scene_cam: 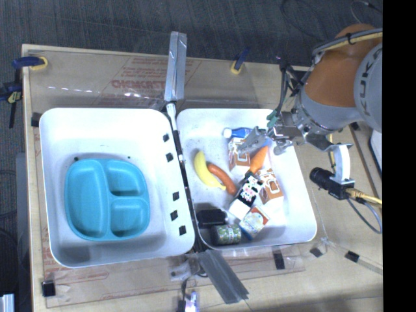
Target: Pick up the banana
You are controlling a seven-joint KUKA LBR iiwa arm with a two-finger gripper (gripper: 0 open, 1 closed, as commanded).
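1. Lying in the right bin (296,174), near its left wall, the banana (202,168) touches an orange sausage-like toy (221,178) along its lower side.
2. The gripper (255,141) hangs over the cartons (250,194) at the bin's upper middle, right of the banana (not above it).
3. Whether the pincer is open or closed, I cannot tell.
4. The blue tray (107,197) sits alone in the left bin (52,174), likely irrelevant here.

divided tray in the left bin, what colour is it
Light blue, plain with no pattern. The divided tray shows best in the camera view, lying in the left bin.
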